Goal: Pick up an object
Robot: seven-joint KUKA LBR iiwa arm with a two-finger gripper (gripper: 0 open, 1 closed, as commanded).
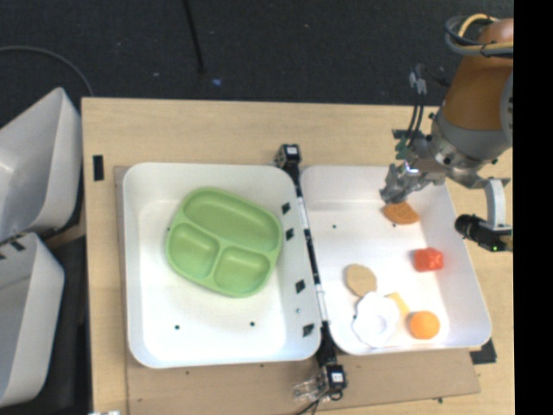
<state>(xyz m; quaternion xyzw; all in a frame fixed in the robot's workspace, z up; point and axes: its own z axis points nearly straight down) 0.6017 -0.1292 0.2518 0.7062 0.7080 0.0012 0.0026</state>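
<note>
— So which step is this?
— The reach, I'd judge: the gripper (400, 190) hangs right over the orange-brown piece (401, 213) at the far side of the right bin (346, 188).
— Holding it?
— Cannot tell; its tip is too blurred.
— Next?
— Probably a clean descent and squeeze, then lifting.

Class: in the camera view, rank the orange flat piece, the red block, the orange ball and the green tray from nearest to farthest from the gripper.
From the gripper:
1. Orange flat piece, right beneath it.
2. Red block, right bin's middle.
3. Orange ball, right bin's near corner.
4. Green tray, left bin.
</note>
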